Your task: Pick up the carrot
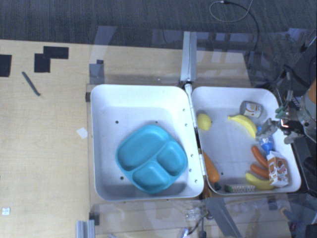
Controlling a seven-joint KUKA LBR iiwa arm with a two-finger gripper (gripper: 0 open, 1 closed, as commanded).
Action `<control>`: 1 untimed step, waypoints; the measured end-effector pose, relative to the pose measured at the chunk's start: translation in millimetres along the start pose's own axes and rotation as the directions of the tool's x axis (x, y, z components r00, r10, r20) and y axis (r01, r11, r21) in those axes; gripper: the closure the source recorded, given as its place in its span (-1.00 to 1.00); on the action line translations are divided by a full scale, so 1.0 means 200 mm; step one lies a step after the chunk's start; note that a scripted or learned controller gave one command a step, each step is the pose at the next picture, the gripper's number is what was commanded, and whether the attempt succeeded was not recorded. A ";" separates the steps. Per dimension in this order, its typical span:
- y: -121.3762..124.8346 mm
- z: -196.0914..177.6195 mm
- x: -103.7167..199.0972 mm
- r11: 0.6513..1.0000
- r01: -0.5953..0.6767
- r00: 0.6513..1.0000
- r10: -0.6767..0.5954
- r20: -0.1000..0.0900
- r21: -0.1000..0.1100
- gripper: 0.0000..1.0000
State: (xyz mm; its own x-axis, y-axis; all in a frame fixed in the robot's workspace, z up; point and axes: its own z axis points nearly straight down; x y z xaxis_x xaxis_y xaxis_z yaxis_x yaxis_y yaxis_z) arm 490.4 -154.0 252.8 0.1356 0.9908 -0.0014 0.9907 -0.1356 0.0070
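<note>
1. Lying at the near left corner of the right bin (233,95), the carrot (211,168) rests against the wall that divides the two bins, its length running along that wall.
2. Along the same bin's near edge sit a dark comb-like strip (241,188), a yellow banana (258,181) and a small carton (278,170), the carton leaning at the near right corner.
3. Two orange sausages (258,156) lie just left of the carton, side by side at a slant.
4. In the left bin (106,108), a blue divided plate (151,158) with three compartments sits toward the near side.
5. Farther back in the right bin, a lemon (203,121) rests near the dividing wall, a second banana (244,124) curves in the middle, and a tin can (251,108) lies tipped behind it.
6. At the right bin's right side, the claw (274,127) hangs over a small blue object (266,146), well apart from the carrot; I cannot tell how far it is open, and nothing can be seen in its grasp.
7. On the pale desk (44,157) to the far left lie black tape patches (48,57) and a thin grey stick (30,83).
</note>
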 end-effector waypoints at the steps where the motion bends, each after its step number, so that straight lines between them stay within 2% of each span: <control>1: -0.06 0.78 0.29 0.995 0.096 0.995 -0.096 -0.002 0.003 -1.00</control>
State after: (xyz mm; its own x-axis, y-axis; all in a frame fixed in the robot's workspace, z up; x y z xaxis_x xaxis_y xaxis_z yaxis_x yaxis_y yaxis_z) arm 488.1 -96.0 97.0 0.0398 0.9992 0.0002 0.9992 -0.0398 0.0040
